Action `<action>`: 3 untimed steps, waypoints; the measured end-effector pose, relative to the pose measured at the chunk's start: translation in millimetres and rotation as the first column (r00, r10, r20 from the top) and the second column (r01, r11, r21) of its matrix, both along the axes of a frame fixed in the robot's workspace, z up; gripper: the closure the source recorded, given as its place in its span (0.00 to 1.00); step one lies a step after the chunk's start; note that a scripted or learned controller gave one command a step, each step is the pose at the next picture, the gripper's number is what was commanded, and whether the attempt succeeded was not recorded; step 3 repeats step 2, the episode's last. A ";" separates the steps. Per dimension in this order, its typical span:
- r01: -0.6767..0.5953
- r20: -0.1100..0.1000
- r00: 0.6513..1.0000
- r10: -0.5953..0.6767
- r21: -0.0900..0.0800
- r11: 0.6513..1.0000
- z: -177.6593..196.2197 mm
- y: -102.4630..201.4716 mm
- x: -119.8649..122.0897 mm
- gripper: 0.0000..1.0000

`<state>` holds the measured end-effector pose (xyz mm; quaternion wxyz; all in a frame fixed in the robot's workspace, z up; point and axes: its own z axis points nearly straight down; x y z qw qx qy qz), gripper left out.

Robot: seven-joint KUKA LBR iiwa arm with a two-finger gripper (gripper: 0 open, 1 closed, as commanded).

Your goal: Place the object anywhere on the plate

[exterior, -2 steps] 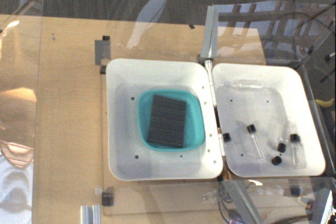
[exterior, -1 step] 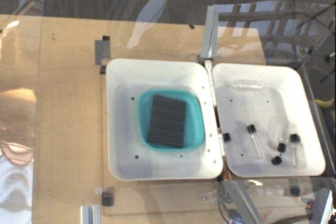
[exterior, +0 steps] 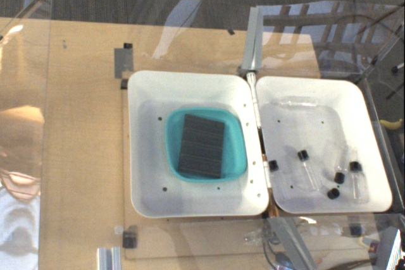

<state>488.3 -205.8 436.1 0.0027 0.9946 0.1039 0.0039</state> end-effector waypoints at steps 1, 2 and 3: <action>0.000 0.000 1.000 0.000 0.000 1.000 0.0 0.0 0.0 0.00; -0.001 -0.001 1.000 0.001 0.000 1.000 0.2 0.3 2.8 0.00; -0.001 -0.001 1.000 0.001 0.000 1.000 0.2 0.3 2.8 0.00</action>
